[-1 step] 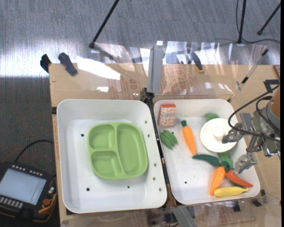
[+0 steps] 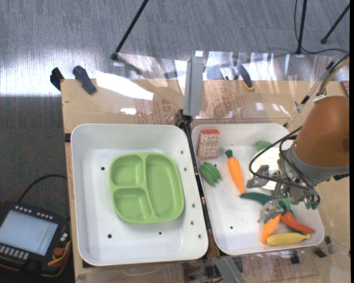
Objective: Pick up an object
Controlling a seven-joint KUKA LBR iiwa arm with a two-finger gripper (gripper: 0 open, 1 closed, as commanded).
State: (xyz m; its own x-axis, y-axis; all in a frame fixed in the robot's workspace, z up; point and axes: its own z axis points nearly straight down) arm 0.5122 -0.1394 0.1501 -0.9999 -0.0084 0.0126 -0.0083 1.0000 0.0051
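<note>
Camera view, right bin (image 2: 224, 240): toy food scattered. Carton (image 2: 209, 143) upper left of that bin, bean pod bunch (image 2: 210, 173) below it, carrot (image 2: 235, 171) just right of the beans, lying lengthwise. Lower right corner holds a small orange carrot (image 2: 270, 228), a red pepper (image 2: 297, 222) and a yellow piece (image 2: 288, 239), crowded and touching. A dark green pod (image 2: 256, 197) lies mid-bin.

Arm (image 2: 321, 137) reaches in from the right; jaws (image 2: 275, 208) hang low over the clutter beside the dark pod and the small carrot. Cannot tell whether they are open or closed, nor whether anything sits between them.

Left bin (image 2: 82, 158) carries a green divided plate (image 2: 146, 187), centred.

Judgement: likeliest target is the small carrot or the pod beneath the jaws. Such toys look light, stiff, smooth plastic, likely slippery and prone to roll. Best taken across the narrow middle, square to the long axis. Neighbours touching may get nudged.
</note>
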